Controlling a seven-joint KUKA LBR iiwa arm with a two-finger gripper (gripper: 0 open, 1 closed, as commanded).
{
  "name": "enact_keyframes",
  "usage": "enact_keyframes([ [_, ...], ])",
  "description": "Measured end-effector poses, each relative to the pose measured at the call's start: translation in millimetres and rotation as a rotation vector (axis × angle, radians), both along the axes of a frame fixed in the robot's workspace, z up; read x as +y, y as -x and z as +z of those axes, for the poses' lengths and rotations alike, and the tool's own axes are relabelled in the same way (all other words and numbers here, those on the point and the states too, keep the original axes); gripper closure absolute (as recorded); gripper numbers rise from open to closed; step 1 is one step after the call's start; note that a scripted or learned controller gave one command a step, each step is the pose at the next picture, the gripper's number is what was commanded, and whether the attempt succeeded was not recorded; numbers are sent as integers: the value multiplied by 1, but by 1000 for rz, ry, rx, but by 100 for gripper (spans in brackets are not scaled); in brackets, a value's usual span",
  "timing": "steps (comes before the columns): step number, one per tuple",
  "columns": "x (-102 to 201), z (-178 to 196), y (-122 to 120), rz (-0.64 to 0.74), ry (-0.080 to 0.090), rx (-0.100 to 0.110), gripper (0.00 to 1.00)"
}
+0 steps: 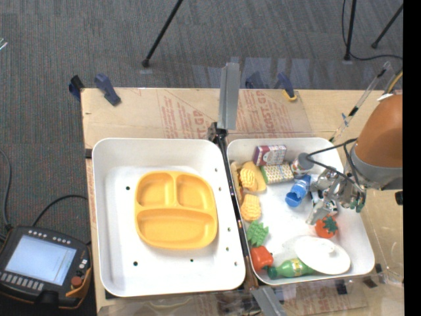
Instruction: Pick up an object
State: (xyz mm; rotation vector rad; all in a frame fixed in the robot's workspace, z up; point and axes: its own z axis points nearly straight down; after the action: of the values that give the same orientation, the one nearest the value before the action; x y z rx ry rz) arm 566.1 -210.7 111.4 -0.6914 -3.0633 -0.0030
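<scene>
My gripper (322, 213) reaches in from the right and hangs low over the right bin (366, 242), open, with nothing between its fingers. Just below its tips a small red tomato-like toy (326, 228) with a green stalk lies on the bin floor. To the gripper's left a blue cup (297, 191) lies on its side. The grey arm with its orange band (381, 133) covers the bin's right rim.
The right bin also holds a maroon box (270, 154), two yellow corn-like pieces (252, 176) (250, 208), a green spiky toy (258, 232), a red item (261, 257), a green bottle (290, 268) and a white disc (322, 254). A yellow divided plate (176, 209) lies in the left bin (108, 176).
</scene>
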Motion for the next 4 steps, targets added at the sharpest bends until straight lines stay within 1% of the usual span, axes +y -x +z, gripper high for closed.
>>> enact_keyframes([
  [1, 71, -25, -31, 157, -1, 1, 0],
  [2, 11, -25, -51, 36, -14, 3, 0],
  [3, 75, -25, -6, -71, 0, -1, 0],
  [4, 100, -25, -16, -133, 3, 0, 0],
])
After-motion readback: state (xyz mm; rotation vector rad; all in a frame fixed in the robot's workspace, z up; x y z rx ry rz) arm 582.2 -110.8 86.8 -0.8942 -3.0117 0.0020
